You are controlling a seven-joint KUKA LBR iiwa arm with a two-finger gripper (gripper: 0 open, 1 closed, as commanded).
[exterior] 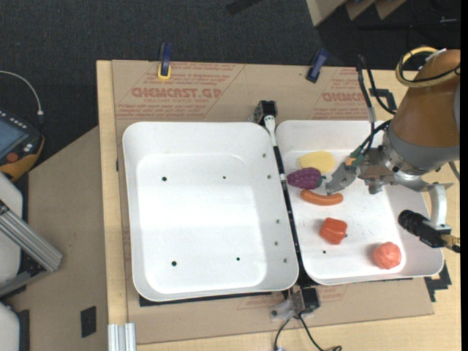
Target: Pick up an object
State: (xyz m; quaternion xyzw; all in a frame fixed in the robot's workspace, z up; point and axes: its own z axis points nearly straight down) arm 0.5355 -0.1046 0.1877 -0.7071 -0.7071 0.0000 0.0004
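Nearest edge of bench (pixel 219 320): cable clip and wiring below the seam between bins. Left bin (pixel 146 218) next to it, bare white floor with four small dark dots.

Right bin (pixel 351 273) carries the candidates. Nearest: pink-red ball (pixel 387 255) at front right corner; red pepper-like piece (pixel 333 230) left of it, well apart. Farther in: orange sausage shape (pixel 322 197), then purple grape cluster (pixel 304 177) just beside it, then yellow piece (pixel 317 160) touching or overlapping the grapes.

Hand (pixel 338 183) low over the sausage's right end, tips near or touching it. Cannot tell whether the hand is released or clenched; nothing visibly lifted.

Judged step: approach or descent onto the sausage, grasp not confirmed. Next move calls for straddling the sausage across its narrow width, clamping, then lifting straight; the crowding grapes could be nudged.
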